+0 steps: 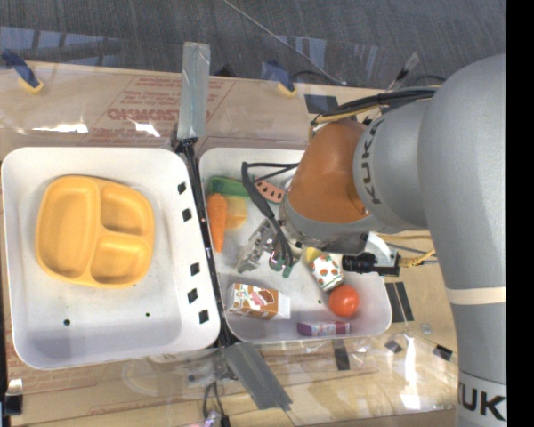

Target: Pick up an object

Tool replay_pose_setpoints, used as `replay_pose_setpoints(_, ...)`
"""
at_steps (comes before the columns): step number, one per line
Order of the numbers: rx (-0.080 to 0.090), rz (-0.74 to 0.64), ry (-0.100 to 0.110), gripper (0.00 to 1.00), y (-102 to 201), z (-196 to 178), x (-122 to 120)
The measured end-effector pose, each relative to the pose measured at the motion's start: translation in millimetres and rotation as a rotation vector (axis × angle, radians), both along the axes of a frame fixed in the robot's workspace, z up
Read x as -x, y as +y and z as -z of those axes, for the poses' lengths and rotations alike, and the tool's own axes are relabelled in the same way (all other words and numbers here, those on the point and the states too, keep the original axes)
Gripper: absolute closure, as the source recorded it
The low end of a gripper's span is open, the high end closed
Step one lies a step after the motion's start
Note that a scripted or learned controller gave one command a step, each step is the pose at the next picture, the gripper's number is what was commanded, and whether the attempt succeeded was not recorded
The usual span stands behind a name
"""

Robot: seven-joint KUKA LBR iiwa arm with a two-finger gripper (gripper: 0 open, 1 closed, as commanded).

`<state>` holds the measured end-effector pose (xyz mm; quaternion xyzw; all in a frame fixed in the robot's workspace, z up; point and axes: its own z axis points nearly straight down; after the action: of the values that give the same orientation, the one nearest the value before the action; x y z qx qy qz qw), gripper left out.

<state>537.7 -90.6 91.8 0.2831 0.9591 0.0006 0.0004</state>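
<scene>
"KUKA" is lettered on the grey arm (445, 176).

A single fixed camera sits above the bench (89, 87) and looks down at a slant. Both white bins fall within its field: the left bin (36, 327) lies fully in frame, the right bin (374, 323) is partly covered by the arm (454, 194), which enters from the right side. The far floor shows along the top edge.

Bench (89, 105), left bin (107, 332), right bin (374, 323)
</scene>
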Motion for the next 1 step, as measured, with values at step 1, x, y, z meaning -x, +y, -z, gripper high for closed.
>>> replay_pose_setpoints(1, 0.001, 0.337, 0.000, 1.00, -10.1, -0.2, -52.5)
